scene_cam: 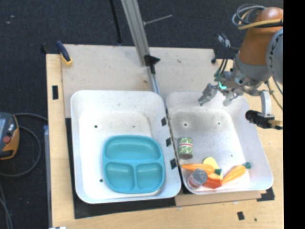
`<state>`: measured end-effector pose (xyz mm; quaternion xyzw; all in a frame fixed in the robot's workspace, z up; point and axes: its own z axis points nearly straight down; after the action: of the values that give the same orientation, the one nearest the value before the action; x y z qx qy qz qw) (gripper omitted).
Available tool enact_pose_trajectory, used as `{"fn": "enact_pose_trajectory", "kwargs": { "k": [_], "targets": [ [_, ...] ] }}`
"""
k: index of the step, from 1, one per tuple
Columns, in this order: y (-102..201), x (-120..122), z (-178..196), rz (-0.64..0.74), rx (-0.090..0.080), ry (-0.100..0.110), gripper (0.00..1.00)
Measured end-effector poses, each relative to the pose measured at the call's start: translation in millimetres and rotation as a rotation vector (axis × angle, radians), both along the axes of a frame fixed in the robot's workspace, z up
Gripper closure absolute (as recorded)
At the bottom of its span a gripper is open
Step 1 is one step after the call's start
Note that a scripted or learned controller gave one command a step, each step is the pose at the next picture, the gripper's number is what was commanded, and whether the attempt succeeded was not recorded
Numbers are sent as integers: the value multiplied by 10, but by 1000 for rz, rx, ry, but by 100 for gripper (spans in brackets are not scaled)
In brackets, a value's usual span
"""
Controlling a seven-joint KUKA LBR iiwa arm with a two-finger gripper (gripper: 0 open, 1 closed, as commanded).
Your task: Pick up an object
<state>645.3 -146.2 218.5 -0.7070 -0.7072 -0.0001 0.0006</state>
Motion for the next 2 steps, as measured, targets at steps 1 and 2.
{"fn": "enact_pose_trajectory", "kwargs": {
  "k": [1, 2],
  "targets": [
    [0, 7, 14, 0, 0, -3, 0],
    [-68, -71, -455, -1, -3, 2, 0]
  ]
}}
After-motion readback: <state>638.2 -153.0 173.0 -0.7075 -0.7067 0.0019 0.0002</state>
